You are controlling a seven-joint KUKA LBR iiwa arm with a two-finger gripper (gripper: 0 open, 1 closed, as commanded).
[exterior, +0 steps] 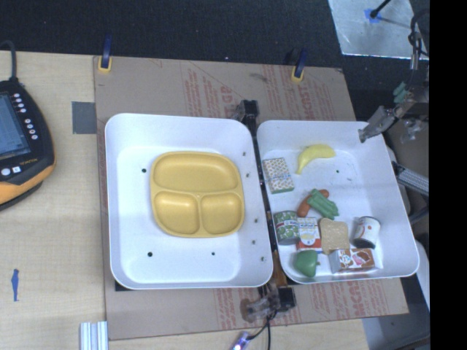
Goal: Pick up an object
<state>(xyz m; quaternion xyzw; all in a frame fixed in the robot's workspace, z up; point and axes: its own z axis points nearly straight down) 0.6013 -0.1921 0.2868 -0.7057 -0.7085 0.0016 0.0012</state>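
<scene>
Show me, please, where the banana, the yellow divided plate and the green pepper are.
banana (314,155), camera view, middle of its curved body.
yellow divided plate (195,172), camera view, floor of its large upper compartment.
green pepper (307,263), camera view, centre of its body.

A tray lies in the left bin. The right bin holds a banana far, cartons near.

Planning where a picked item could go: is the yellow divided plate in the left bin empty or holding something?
Empty. All three compartments of the yellow plate show bare yellow surface; the toy food lies in the right bin.
</scene>
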